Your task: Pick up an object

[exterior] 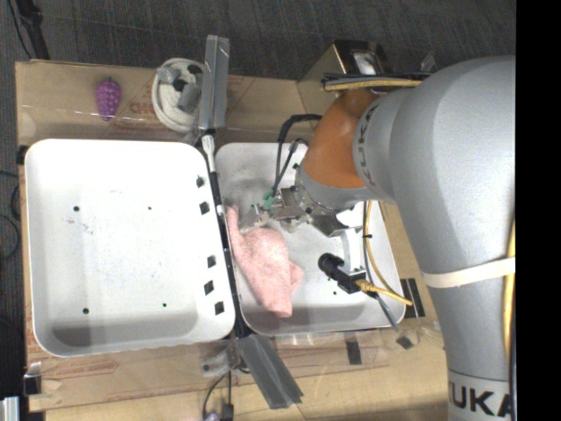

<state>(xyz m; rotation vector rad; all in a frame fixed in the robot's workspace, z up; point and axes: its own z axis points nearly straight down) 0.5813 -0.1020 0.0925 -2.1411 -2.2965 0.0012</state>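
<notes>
A pink cloth lies crumpled along the left side of the right bin, against the divider. My gripper hangs low in that bin, just above the cloth's upper end, under the orange-banded wrist. Its fingertips are lost among dark metal parts and the cloth's edge. I cannot tell whether they touch or pinch the cloth.
The left bin is beside it, bare white with a few dark specks. A purple object and a white coil of cable rest on the cardboard behind the bins. The big grey arm covers the right bin's right side.
</notes>
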